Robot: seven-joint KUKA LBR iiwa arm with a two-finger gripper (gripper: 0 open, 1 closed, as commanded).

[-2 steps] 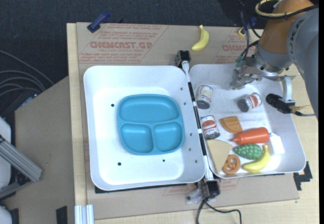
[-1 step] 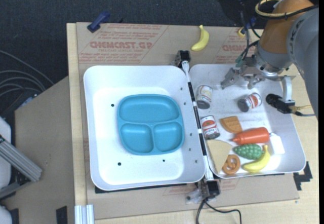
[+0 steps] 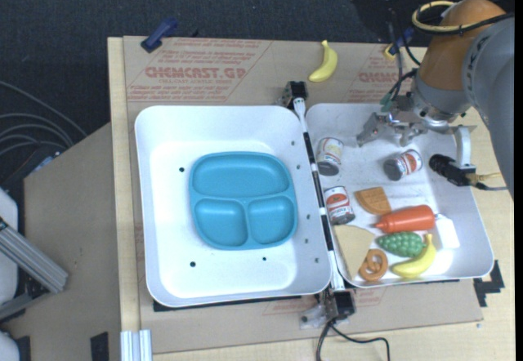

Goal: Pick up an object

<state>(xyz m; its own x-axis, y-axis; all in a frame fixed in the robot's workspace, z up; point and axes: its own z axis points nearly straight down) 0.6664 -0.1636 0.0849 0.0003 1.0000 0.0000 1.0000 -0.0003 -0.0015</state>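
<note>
The right bin (image 3: 474,220) holds toy food and small cans. One can (image 3: 329,155) lies near the bin's left wall, a second can (image 3: 403,164) lies in the middle, and a third can (image 3: 338,204) sits lower left. My gripper (image 3: 384,131) hovers over the bin's far part, between the first two cans and a little behind them. It is open with nothing between its fingers. Nearer the front lie a tan toast piece (image 3: 373,199), a red sausage (image 3: 406,219), green grapes (image 3: 404,244), a yellow banana (image 3: 417,261) and a pretzel (image 3: 373,264).
The left bin (image 3: 163,212) carries a blue divided plate (image 3: 243,198). A second banana (image 3: 324,64) lies on the bench behind the bins, and a blue clip (image 3: 159,35) sits at the bench's far left edge. A white block (image 3: 447,233) rests by the sausage.
</note>
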